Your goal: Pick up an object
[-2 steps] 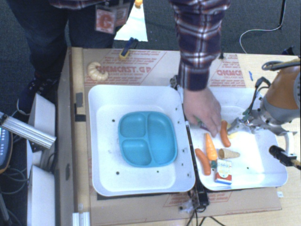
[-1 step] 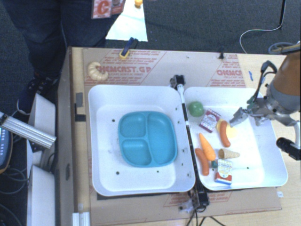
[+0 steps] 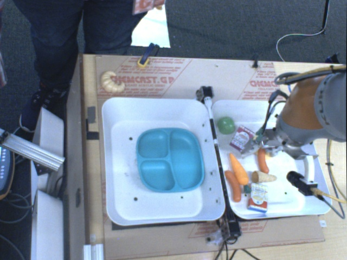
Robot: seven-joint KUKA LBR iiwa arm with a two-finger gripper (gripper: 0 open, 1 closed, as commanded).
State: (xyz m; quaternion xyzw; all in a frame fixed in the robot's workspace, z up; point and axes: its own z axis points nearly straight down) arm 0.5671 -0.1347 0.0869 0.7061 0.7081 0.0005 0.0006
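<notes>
My gripper (image 3: 260, 144) reaches down into the right bin (image 3: 303, 207) near its middle. It hangs between a crumpled maroon and white packet (image 3: 241, 138) on its left and a short orange sausage-shaped piece (image 3: 263, 160) just below it. Two orange carrots (image 3: 237, 168) (image 3: 233, 186) lie along the bin's left side. A green ball (image 3: 226, 125) sits at the far left corner. A small toy cone (image 3: 263, 176) and a red and white carton (image 3: 258, 197) lie toward the front. I see nothing lifted off the bin floor.
The left bin (image 3: 116, 161) holds a blue divided plate (image 3: 169, 159). A black divider rail (image 3: 214, 145) runs between the bins. A person stands beyond the bench at the top left. A pale ridged toy (image 3: 112, 80) and a blue and yellow clip (image 3: 146, 57) lie on the cardboard behind the bins.
</notes>
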